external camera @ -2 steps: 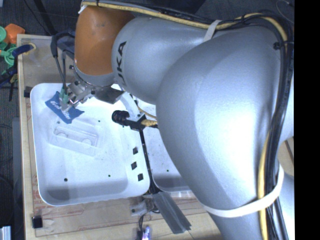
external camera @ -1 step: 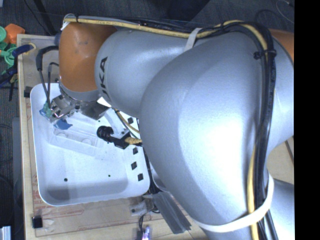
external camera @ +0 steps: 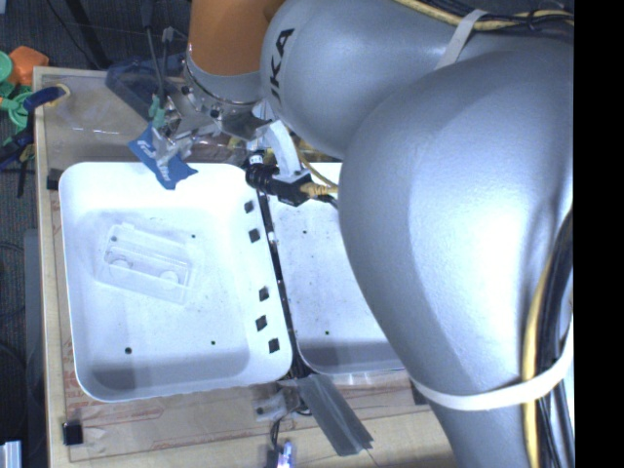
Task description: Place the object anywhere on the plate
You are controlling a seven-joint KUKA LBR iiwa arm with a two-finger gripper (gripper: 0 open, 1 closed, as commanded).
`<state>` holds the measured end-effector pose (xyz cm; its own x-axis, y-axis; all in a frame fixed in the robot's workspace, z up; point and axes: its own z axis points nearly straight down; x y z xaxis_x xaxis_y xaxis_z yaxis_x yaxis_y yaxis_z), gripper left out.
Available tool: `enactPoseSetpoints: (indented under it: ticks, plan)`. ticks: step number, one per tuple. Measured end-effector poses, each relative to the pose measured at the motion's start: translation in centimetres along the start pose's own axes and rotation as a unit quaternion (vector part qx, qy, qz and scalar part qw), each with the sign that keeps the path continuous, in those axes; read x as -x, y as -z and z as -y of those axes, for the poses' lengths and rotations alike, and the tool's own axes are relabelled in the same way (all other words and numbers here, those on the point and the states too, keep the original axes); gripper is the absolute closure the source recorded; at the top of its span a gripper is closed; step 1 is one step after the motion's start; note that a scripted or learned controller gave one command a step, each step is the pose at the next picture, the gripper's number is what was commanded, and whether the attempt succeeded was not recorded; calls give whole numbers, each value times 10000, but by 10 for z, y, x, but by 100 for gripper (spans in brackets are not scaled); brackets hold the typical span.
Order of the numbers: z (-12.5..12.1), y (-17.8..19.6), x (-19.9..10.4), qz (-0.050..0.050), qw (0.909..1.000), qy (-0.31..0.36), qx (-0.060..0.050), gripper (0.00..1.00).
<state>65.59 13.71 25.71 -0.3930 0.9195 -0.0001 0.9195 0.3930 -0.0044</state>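
Over left bin (external camera: 88, 178): claw (external camera: 168, 149) (blue thing (external camera: 164, 164), perhaps gripped).

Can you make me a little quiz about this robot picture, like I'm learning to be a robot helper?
1. True or false: the blue object lies in the middle of the bin on the picture's left.
2. What colour is the band on the grey arm? A green, B orange, C red.
3. Fill in: the pale rectangular tray lies in the bin on the picture's ___.

Key
1. False: it is up at that bin's far rim, right by the gripper.
2. B.
3. left.
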Motion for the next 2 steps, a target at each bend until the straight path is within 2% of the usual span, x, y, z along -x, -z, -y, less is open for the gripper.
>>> enactPoseSetpoints:
  ticks: [1,2]
  plan:
    - [-8,-8,-66,-5,9994,348,-17,100]
    - [75,4,-94,-1,9959,905,-7,100]
